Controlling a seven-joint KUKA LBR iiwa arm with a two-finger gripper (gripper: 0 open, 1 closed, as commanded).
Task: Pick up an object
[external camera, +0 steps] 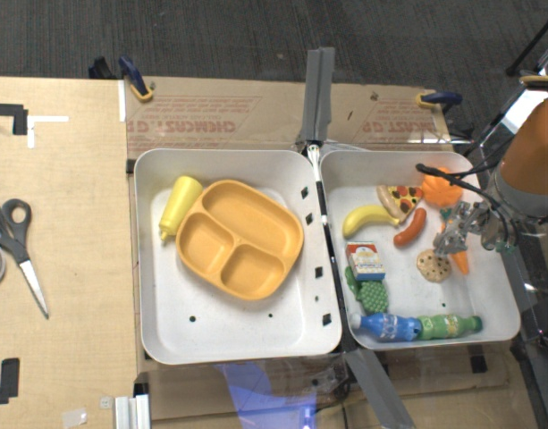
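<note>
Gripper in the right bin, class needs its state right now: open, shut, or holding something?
Gripper: low in the right bin, just above the cookie; its state cannot be told, and no object is visibly in its grasp.

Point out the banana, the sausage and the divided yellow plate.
banana (pixel 366 218): camera view, middle of its curved body.
sausage (pixel 410 226): camera view, midway along its red length.
divided yellow plate (pixel 278 214): camera view, its raised right rim.
</note>
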